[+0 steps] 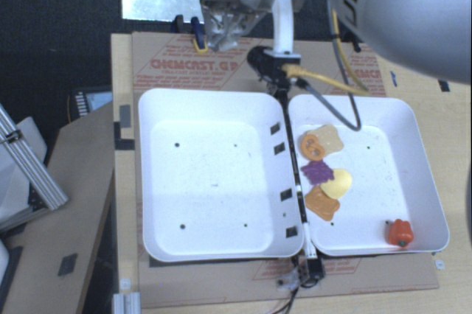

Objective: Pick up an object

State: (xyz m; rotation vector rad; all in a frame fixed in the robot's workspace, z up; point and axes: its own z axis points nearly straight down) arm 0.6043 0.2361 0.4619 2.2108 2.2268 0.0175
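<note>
Tool [221,36], upper centre, grip state indeterminate; toys [323,171] lie in right bin [420,158]. Pickup not begun.

The big grey arm [402,3] gets chopped off by the top and right edges, so most of its body is out of frame. The metal hand [221,29] up top is a blurry grey lump, can't make out its fingertips at all. The flat orange piece [322,203] sits partly tucked under the pale yellow piece [337,183] and the crinkly purple piece [317,172]; what any of them are is too small to tell.
</note>
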